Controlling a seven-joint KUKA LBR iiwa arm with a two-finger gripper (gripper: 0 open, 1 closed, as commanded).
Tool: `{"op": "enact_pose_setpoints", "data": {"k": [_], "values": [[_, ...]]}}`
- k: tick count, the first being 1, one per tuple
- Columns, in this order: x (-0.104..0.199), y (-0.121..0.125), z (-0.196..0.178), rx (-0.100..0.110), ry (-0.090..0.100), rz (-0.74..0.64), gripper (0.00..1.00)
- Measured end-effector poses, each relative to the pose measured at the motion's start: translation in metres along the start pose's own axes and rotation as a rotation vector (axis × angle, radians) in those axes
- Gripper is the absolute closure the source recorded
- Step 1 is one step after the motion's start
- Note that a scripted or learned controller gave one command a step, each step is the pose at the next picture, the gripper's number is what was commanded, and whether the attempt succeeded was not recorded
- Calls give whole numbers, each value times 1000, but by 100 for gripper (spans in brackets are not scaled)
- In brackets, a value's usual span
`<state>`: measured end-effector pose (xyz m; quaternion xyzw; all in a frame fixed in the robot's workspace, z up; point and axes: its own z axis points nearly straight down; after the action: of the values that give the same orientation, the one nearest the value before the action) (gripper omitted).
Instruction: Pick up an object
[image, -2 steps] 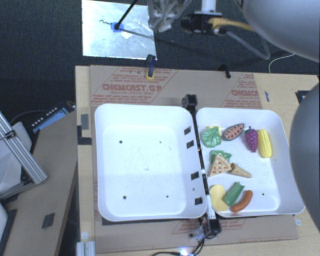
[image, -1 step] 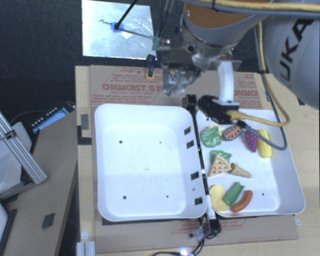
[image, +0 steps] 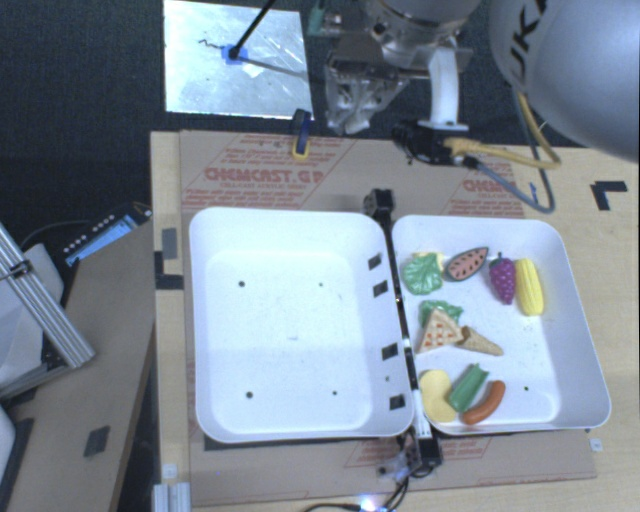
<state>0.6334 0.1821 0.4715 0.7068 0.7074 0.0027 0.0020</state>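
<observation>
Gripper (image: 352, 110): raised above bench beyond bins' far edge, nothing between fingers; opening not discernible.
Candidates, all in right bin (image: 570, 300): corn cob (image: 529, 286), grape bunch (image: 502, 278), watermelon slice (image: 466, 264), lettuce leaf (image: 421, 271), pizza wedge (image: 438, 330), sausage (image: 483, 401), green pepper (image: 467, 386).
Advised pick: corn cob; near wall but clearer than clustered middle items. Descend vertically, fingers across narrow width.
Obstructions: grape bunch touching corn; bin wall close. Left bin (image: 215, 330) alongside.

smooth glossy white plastic bins (image: 290, 225) — matt brown cardboard sheet (image: 260, 175) beneath, shiny plastic toy corn (image: 528, 286)
</observation>
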Motion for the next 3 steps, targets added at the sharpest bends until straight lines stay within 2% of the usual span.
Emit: {"op": "enact_pose_setpoints", "data": {"k": [1, 2, 3], "values": [[-44, 36, 32, 4, -1, 2, 100], [13, 6, -70, -4, 4, -9, 100], [-37, 36, -46, 6, -2, 2, 100]]}}
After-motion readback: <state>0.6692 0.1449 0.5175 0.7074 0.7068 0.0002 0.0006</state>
